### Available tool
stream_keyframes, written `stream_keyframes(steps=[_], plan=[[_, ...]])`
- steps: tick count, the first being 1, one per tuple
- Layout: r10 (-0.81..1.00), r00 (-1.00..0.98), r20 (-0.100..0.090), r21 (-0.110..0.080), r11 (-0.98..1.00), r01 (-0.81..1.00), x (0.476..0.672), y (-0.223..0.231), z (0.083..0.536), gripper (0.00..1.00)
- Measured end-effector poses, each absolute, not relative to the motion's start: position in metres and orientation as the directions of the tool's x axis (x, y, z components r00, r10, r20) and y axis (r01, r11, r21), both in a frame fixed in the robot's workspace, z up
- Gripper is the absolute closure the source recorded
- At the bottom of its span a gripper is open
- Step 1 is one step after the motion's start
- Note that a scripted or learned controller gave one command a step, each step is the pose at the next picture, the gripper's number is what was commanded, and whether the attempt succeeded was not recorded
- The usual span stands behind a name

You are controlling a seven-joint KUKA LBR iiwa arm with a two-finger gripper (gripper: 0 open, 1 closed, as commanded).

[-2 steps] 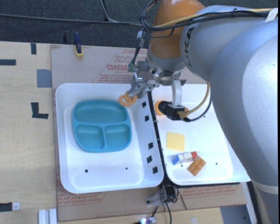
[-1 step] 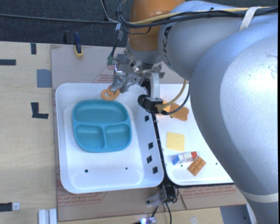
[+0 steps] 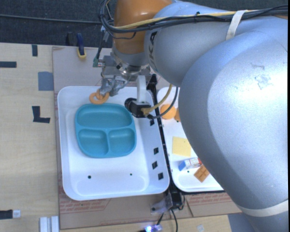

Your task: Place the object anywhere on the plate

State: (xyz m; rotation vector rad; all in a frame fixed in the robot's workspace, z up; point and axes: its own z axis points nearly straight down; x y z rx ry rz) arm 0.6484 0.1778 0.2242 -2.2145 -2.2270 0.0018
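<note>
Look at the middle of the frame and you see a blue plate (image 3: 105, 130) with three parts. It lies flat in the left white bin (image 3: 70, 178). All three parts of the plate are bare.

Just above the plate, near its upper left corner, you see a small orange ring (image 3: 98, 98). It looks like a little pretzel or a loop. It sits at the top edge of the left bin, just past the plate's rim, not on the plate.

The gripper (image 3: 108, 89) comes down from the top of the frame, right over the orange ring. Its grey fingers point down at the ring and seem to touch it. You cannot tell if the fingers are open or closed, and you cannot tell if they really have the ring between them.

The big grey arm (image 3: 232, 95) fills the right side of the frame. Its orange band (image 3: 135, 13) is at the top middle, and black cables run around it.

The right white bin (image 3: 193, 183) peeks out under the arm at the lower right. In it you see a yellow square (image 3: 181, 147), an orange round thing (image 3: 168, 112) higher up, and a small blue and white thing (image 3: 187, 164) next to a small orange piece (image 3: 201, 174).

Both bins rest on the desk (image 3: 19, 153), which is light wood with dark tape marks on the left side.
</note>
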Motion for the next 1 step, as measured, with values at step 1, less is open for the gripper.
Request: stream_keyframes(steps=[1], plan=[[1.0,-0.003,-0.001,-0.002,0.003,1.0,0.6484,0.1754,0.2246,0.0]])
